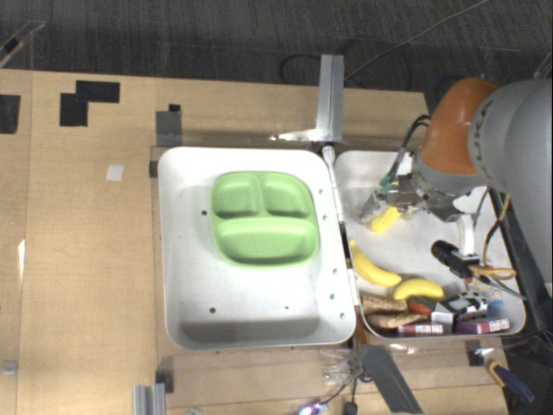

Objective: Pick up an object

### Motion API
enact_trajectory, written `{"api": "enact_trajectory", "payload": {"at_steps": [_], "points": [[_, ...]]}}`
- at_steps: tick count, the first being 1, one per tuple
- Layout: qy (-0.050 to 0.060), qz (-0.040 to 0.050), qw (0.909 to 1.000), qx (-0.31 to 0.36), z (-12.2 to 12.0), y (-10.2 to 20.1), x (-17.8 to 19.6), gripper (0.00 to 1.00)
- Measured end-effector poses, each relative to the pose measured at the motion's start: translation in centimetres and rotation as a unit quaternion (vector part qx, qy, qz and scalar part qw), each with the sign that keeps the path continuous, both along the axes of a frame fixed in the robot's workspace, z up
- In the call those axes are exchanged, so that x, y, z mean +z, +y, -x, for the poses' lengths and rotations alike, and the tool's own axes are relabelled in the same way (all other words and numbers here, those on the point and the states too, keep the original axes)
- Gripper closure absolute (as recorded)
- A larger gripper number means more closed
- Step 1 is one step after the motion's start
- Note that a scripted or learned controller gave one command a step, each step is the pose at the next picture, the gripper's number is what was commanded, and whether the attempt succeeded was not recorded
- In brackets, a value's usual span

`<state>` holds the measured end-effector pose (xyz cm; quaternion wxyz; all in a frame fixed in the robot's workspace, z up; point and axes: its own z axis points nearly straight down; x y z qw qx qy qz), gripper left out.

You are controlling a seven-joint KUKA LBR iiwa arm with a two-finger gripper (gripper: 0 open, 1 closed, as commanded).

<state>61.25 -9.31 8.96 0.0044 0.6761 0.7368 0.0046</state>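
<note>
Two white bins sit side by side on the surface. The left bin (181,232) holds one green divided plate (263,216). The right bin (346,175) holds two bananas (377,271) near its front edge, among small packets, and one small yellow piece (384,220). The gripper (393,199) hangs just above that piece; whether its fingers are apart is unclear.

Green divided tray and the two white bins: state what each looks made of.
Green divided tray: likely moulded plastic, matte with a soft sheen; rounded corners and three smooth pressed compartments suggest it. White bins: probably thin plastic, possibly painted sheet metal; smooth semi-gloss walls with soft reflections and rounded corners leave it open.
</note>
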Motion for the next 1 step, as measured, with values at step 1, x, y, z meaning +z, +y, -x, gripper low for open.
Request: {"api": "enact_trajectory", "payload": {"at_steps": [1], "points": [[-0.003, -0.0014, 1.0, 0.001, -0.26, 0.23, 1.1, 1.0]]}}
